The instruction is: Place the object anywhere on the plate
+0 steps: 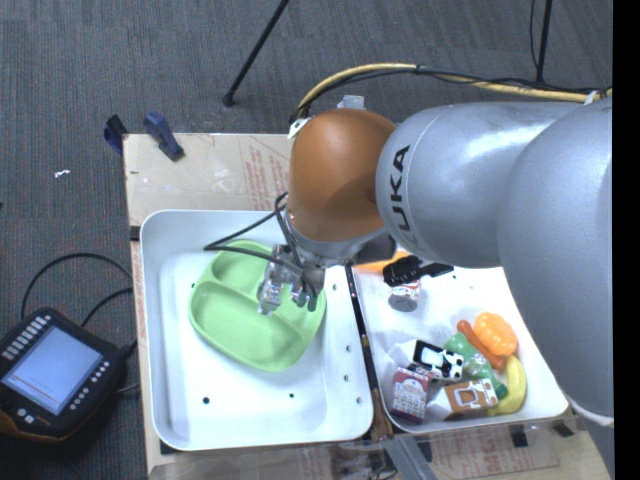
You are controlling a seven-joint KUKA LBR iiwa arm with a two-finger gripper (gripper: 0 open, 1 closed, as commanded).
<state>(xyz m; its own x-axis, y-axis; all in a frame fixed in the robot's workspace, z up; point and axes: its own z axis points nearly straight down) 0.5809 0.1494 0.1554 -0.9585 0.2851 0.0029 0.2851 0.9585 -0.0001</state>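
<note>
The bench (200, 163) bears two white bins (165, 368) side by side.

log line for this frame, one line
arm: over left bin | gripper: above green plate, contents unclear | toys: piled in right bin

Robot lab: KUKA arm (480, 188), teach pendant (55, 373)

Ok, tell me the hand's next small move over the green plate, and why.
Probably a short lift straight up. The hand sits low over the green plate in the left bin, and I cannot make out any object at it; rising would show whether something was left there.
</note>
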